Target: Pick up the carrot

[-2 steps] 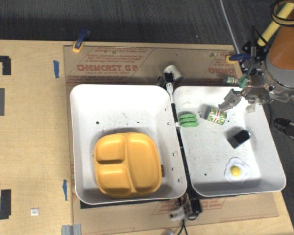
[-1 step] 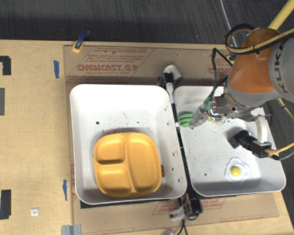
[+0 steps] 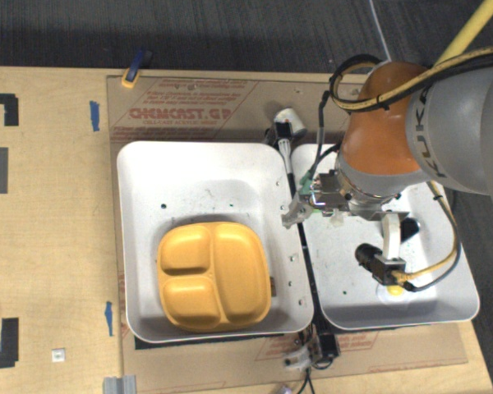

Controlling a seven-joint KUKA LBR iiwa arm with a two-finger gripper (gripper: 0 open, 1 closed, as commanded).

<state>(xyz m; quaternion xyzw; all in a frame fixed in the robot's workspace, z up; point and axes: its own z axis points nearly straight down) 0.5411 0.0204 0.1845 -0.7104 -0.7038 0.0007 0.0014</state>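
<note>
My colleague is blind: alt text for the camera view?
A grey robot arm with an orange band reaches from the right over the right white bin. The left white bin holds a yellow divided plate.
</note>
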